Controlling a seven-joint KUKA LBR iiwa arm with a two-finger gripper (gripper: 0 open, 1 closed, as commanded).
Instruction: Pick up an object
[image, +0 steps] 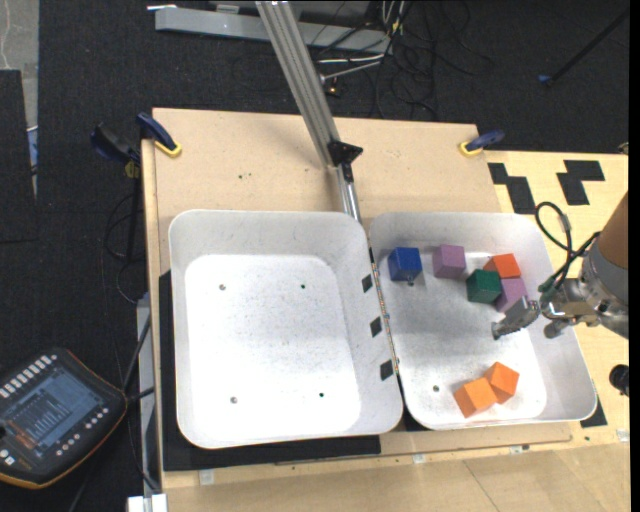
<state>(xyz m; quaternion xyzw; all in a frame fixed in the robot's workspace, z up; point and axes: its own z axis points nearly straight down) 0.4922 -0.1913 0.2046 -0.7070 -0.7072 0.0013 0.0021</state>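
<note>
We see a tan bench (260, 150) bearing two shallow white bins side by side. The left bin (270, 325) has a speckled floor. The right bin (440, 340) touches it along a shared edge and holds all the blocks. A metal pole (305, 85) slants down from the top to the seam between the bins. A pendant (50, 415) lies on the dark floor at lower left, off the bench.

The arm (615, 260) enters from the right, above the right bin's far edge. We locate the gripper (515, 320) over the right part of that bin, just below the upper block cluster. It holds no block that we can see.

We list the blocks in the right bin. A blue block (404, 263) sits near the seam at the top. A purple block (450, 261) sits just to its right. A green block (484, 286) follows, touching a small orange block (506, 265) above it and a second purple block (513, 292) beside it. Two orange blocks (487, 389) lie together near the lower edge, well apart from the gripper.
</note>
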